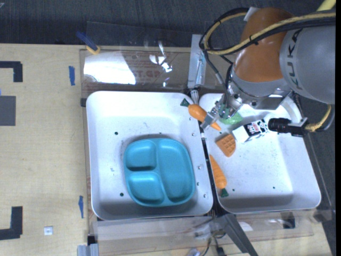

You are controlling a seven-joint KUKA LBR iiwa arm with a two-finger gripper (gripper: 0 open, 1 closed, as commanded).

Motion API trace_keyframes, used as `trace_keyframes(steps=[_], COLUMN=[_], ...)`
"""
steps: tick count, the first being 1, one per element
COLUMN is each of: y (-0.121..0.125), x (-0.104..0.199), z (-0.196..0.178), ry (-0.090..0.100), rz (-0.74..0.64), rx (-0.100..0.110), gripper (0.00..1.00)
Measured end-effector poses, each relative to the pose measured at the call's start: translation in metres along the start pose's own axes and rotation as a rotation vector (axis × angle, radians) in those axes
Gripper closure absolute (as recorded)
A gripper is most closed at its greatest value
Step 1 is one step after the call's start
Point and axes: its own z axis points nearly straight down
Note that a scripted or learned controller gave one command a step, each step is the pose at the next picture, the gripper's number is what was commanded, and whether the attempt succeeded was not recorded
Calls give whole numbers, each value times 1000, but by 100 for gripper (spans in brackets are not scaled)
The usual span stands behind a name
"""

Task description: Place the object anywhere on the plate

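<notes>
**Pincer over an orange carrot at the wall between the two bins**

From my remote seat I look down on two shallow white bins side by side. The grey arm with the orange band (pixel 266 41) comes in from the right of the view and bends down to the far end of the wall that divides the bins. There the two-finger pincer (pixel 211 119) sits right over a small orange toy carrot with a green top (pixel 196 111). The carrot lies slantwise across the rim. Its leafy end is in the left bin (pixel 106 116) and a little orange shows on the other side of the pincer. The pincer touches or covers the carrot's middle. I cannot tell how far open it is, or whether it has hold of the carrot.

The blue plastic plate with three compartments (pixel 158 170) lies in the middle of the left bin, apart from the carrot, nearer the camera.

In the right bin (pixel 266 169), a pale green piece (pixel 233 119) sits just beside the pincer. An orange waffle-patterned wedge (pixel 226 144) lies near it. A second orange carrot (pixel 217 175) rests along the dividing wall.
</notes>
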Motion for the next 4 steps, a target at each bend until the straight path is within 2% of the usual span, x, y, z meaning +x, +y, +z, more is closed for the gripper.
trace_keyframes(steps=[1,2,3,4], y=[0,2,37,33], x=[0,0,115,225], z=[0,-11,34,59], ry=[0,-5,6,5], rz=[0,-2,-51,-213], rx=[0,-5,-1,0], gripper=[0,100,100,100])
